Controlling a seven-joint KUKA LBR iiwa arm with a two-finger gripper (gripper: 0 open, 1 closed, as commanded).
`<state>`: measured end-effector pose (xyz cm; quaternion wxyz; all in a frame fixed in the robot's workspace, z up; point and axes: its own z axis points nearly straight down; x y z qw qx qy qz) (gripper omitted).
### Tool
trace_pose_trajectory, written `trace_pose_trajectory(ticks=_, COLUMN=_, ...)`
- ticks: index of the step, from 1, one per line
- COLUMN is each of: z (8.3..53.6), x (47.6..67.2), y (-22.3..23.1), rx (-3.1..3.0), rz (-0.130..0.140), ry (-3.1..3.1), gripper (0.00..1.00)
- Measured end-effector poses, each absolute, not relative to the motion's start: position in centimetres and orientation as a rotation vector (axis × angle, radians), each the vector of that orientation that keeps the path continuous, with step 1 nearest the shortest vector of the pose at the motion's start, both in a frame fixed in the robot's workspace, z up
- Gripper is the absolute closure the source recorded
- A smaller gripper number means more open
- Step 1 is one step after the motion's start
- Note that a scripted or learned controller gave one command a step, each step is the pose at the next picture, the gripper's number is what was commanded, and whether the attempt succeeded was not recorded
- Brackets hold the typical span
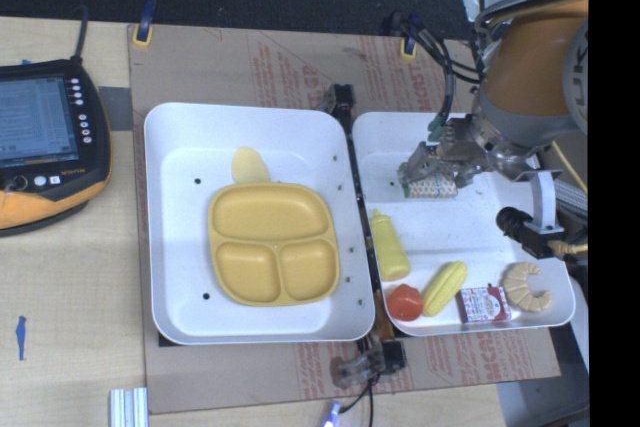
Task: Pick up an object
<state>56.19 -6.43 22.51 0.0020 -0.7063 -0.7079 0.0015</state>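
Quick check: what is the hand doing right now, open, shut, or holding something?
Hand: cannot be told; it hangs low over the back of the right shallow white bin, with nothing visibly held.

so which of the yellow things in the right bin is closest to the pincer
The mustard bottle, lying along the right bin's left wall. It sits nearer the pincer than the corn, which lies lower by the tomato.
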Motion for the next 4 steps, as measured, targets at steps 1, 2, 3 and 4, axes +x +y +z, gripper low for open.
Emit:
trace_pose_trajectory(ticks=1, z=23.2, x=58.2, y=-2.4, rx=-2.213, rz=0.004, ry=-2.226, gripper=1.0)
trace_pose_trajectory(ticks=2, z=22.1, x=57.7, y=3.8, rx=-2.21, rz=0.007, ry=-2.228, gripper=1.0)
trace_pose_trajectory(ticks=3, z=21.8, x=54.2, y=-2.5, rx=-2.216, rz=0.007, ry=-2.224, gripper=1.0)
trace_pose_trajectory(ticks=4, z=22.3, x=57.8, y=3.0, rx=-2.212, rz=0.005, ry=-2.228, gripper=1.0)
